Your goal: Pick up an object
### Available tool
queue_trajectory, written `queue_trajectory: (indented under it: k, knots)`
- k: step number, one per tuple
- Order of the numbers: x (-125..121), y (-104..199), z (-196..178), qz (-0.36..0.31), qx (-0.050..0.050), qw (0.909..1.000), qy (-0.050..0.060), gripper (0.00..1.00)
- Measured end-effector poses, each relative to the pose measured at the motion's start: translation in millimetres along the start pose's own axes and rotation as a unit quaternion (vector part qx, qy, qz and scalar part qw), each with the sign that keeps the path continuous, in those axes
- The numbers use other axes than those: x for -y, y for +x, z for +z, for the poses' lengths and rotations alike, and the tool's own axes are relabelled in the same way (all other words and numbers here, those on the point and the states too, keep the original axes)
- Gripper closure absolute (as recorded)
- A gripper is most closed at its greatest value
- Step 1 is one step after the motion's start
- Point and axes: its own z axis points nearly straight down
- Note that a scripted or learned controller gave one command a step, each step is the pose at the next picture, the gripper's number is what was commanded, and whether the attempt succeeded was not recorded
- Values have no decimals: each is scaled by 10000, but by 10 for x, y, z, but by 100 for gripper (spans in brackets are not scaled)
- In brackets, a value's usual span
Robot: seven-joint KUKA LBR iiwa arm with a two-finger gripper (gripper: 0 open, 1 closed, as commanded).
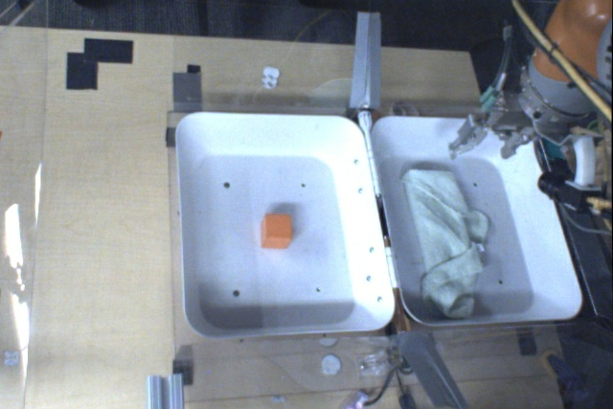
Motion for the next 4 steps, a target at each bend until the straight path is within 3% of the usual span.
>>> queue_trajectory:
  k: [1, 2, 3, 4]
  knots:
    - [-189, -294, 1185, 591, 6, 9982, -24, 0]
    - [-208, -282, 1074, 568, 10, 9984, -45, 100]
    - [-205, -464, 898, 418, 7, 9991, -11, 100]
    - [-509, -481, 268, 2032, 7, 9791, -12, 100]
